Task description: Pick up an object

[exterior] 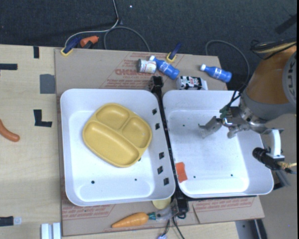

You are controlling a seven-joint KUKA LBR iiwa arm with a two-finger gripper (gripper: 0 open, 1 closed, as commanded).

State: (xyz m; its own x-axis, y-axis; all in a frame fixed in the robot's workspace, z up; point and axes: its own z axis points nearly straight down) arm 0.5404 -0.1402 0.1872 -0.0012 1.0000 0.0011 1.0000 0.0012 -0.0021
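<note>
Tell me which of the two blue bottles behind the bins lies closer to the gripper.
The blue bottle on the right, lying behind the right bin, is closer to the gripper. The other blue bottle lies near the bins' divider.

Grey arm (271,91) in from the right, wrist low, end effector (209,128) pointing left, fingers apart.

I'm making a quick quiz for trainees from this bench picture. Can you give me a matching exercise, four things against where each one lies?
Things:
1. yellow divided plate
2. small orange block
3. toy carrot
4. toy sausage

Places:
A. on the wooden bench far left of both bins
B. in the left bin
C. on the cardboard in front of the bins
D. in the right bin, near its left wall

Pairs: 1-B, 2-D, 3-C, 4-A
</note>
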